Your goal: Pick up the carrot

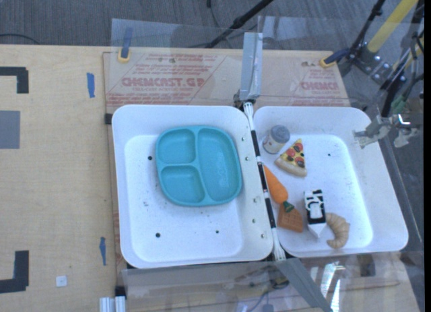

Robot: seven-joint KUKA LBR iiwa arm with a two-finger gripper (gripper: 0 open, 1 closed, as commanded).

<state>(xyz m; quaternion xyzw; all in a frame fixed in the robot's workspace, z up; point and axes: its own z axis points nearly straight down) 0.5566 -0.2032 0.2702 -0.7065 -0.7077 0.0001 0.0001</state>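
Seen from above at a slant, the table (54,189) carries two shallow white bins side by side. The left bin (135,236) holds a teal divided plate (199,166) with three compartments, lying flat toward the bin's far half.

The right bin (377,216) holds the small items. The carrot (275,185) lies against this bin's left wall, right beside the divider between the two bins, its orange body pointing toward the far edge and its green tip (288,205) toward the near edge. Just past the green tip sits a brown toast-like piece (291,220), touching or nearly touching the carrot. Farther along the left wall, toward the far corner, stands a small grey-lidded can (275,138), and a pizza slice (293,157) lies beside it. A black-and-white carton (314,209) rests near the bin's near edge, with a croissant (337,228) next to it at the near right.

The end effector (387,127) hangs at the right bin's far right rim, well apart from the carrot; whether it is open or closed cannot be told, and nothing is seen in its grasp.
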